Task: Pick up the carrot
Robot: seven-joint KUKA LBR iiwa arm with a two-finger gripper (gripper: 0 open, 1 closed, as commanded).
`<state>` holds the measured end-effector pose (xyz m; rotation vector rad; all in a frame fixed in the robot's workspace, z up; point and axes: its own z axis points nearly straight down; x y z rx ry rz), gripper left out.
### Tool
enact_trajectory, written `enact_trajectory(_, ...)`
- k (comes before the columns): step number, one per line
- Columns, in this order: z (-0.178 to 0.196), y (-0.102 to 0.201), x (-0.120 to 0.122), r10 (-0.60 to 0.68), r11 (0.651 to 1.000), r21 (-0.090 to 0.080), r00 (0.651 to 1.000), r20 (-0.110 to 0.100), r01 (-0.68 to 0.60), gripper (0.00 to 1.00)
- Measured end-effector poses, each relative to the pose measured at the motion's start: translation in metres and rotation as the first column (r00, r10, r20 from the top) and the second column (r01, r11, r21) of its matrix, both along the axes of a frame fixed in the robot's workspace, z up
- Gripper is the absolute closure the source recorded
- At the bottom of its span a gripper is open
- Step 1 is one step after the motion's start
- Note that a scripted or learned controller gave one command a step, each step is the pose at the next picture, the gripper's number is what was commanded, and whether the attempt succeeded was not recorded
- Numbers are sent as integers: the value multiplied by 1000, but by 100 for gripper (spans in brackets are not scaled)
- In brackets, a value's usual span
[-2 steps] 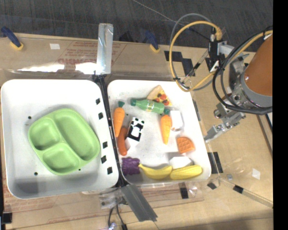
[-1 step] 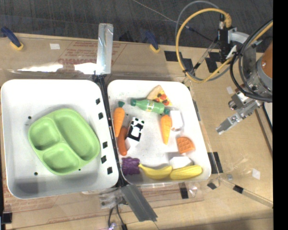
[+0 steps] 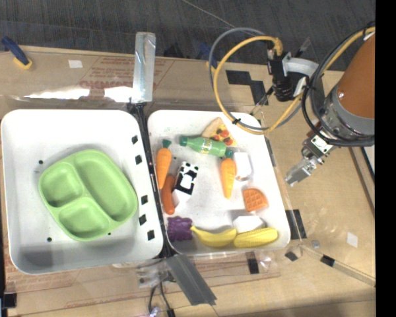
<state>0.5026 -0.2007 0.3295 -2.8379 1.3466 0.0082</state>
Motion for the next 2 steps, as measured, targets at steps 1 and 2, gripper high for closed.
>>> enact_trajectory(1,14,1,-19,307,952,-3,952,12,-307,100)
enact_trajectory(2,30,-8,-8,611,791,-5,791,13,-611,100)
